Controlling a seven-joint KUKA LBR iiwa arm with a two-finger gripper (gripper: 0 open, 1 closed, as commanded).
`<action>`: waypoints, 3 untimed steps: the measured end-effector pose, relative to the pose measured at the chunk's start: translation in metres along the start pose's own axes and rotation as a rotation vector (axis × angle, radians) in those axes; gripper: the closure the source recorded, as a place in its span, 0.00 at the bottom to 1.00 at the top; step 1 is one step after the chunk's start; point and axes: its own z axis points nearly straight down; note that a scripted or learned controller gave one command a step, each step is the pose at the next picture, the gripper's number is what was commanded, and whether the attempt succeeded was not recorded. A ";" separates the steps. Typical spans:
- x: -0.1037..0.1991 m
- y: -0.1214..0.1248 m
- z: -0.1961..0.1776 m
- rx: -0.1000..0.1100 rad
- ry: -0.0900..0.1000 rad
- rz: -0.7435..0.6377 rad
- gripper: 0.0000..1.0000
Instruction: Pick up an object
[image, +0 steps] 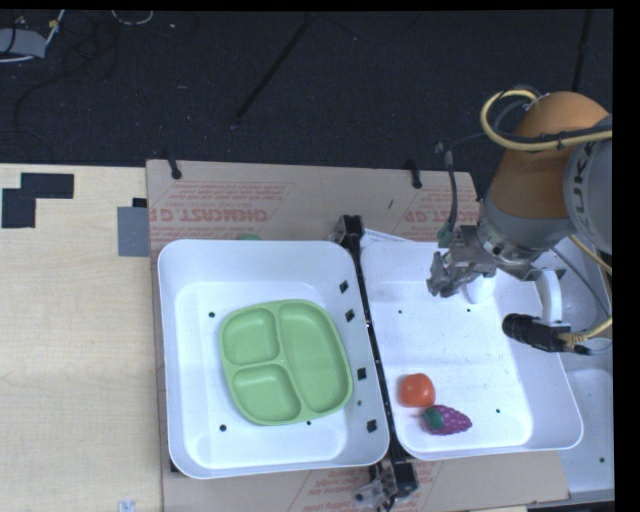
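An orange-red toy fruit (417, 388) lies near the front of the right bin (520, 425). Just in front of it rests a purple bunch of grapes with a green stem (446, 420). My gripper (447, 283) hangs over the back of the right bin, well behind both fruits. Nothing shows between its fingers, and the slant hides how they stand. A green three-compartment plate (285, 361) lies in the left bin (190, 300).
A black divider (364, 340) runs between the two bins. Both bins sit on a cardboard sheet (290, 200) on a pale wooden bench (70, 350). The white floor of the right bin around its middle is bare.
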 end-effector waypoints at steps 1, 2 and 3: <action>0.042 -0.013 0.005 0.000 0.000 0.000 1.00; 0.082 -0.031 0.009 0.001 -0.001 0.000 1.00; 0.123 -0.045 0.002 0.000 0.000 -0.001 1.00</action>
